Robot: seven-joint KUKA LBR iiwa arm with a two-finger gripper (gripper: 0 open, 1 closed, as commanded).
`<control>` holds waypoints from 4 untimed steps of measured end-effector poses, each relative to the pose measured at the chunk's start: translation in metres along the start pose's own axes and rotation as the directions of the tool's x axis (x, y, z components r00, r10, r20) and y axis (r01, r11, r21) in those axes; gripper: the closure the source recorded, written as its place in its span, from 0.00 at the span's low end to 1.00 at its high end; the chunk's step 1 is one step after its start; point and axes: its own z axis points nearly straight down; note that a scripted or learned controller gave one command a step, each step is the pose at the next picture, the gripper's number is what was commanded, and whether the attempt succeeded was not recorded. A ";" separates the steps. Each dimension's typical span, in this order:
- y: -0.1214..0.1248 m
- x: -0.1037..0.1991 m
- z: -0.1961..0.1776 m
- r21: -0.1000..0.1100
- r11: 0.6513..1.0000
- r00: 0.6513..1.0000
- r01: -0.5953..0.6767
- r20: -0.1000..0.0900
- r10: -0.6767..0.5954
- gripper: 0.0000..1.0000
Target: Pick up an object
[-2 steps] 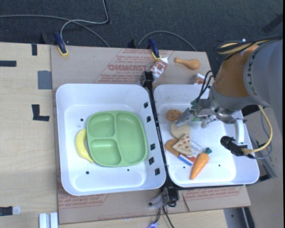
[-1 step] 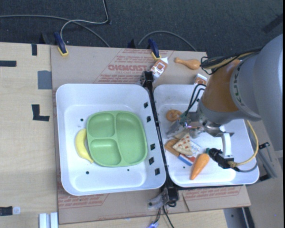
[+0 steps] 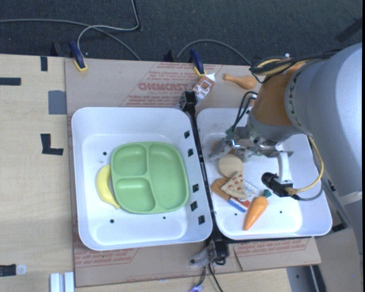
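1. Here we take the right bin (image 3: 316, 224) as our landmark; it sits on the bench touching the left bin (image 3: 85, 163) along a black divider.
2. We see the arm (image 3: 328, 96) come in from the right and hang over the upper half of the right bin, its orange band (image 3: 274, 102) above the wrist.
3. The gripper (image 3: 236, 143) is low over the bin's upper left part, just above a pale round bun (image 3: 230, 163); we cannot tell how it is set or whether it has anything.
4. Below the bun, in the bin's lower left part, we see a slice of toast (image 3: 237, 187), and a carrot (image 3: 255, 211) lies tilted just beside it.
5. In the left bin, beside our landmark, a green divided plate (image 3: 149, 177) lies flat with a banana (image 3: 104, 187) touching its far edge.
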 end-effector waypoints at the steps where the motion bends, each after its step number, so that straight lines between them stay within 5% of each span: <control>1: -0.024 -0.004 0.000 0.000 1.000 1.000 -0.001 0.001 0.001 0.00; 2: 0.021 -0.015 0.000 0.000 1.000 1.000 0.001 0.001 -0.001 0.00; 4: 0.010 -0.005 0.000 0.001 1.000 1.000 0.000 0.001 0.000 0.00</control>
